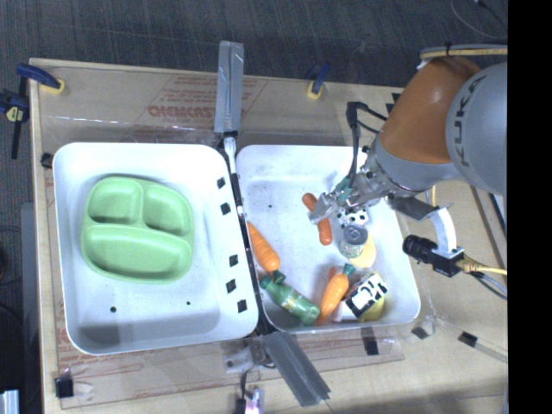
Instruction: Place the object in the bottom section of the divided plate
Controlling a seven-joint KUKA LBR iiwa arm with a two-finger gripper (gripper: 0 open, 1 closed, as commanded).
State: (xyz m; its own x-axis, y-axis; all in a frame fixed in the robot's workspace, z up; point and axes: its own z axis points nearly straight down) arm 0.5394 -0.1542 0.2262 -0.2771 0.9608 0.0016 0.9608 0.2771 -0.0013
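Camera view, end effector touching small carrot, divided plate well apart

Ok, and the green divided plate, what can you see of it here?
The plate is pale green, rounded, and looks like moulded plastic. It has three sections: two small ones side by side along the top and one long one along the bottom. All three hold nothing. It lies flat, right side up, in the upper-left part of the left bin, resting on the bin floor. Nothing else touches it.
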